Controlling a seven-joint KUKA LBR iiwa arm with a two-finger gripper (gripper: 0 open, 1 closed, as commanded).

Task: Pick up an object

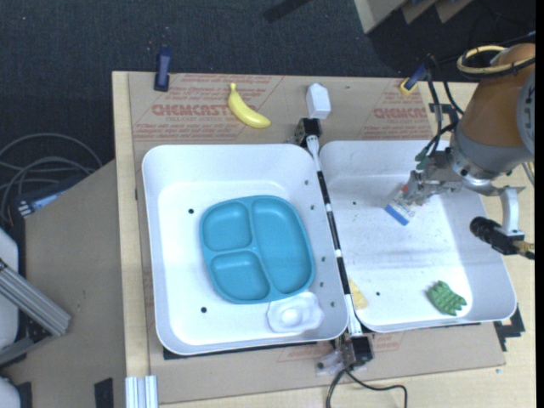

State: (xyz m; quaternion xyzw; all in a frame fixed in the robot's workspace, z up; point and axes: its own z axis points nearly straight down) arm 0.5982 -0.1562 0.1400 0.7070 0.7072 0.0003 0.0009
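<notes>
blue block (397,213) sits in the right bin (374,253), right at my gripper (410,195), just below-left of the tips and lying slantwise. i can't tell if the gripper has it pinched or is only touching, so i'd call the grasp unconfirmed.

A blue tray (255,249) crowds the left bin (161,185); the right bin's (476,308) middle lies open.

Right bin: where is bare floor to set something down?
The right bin is bare through its left and middle, between the divider and the green toy. It is crowded at upper right, around the end effector and blue block.
</notes>
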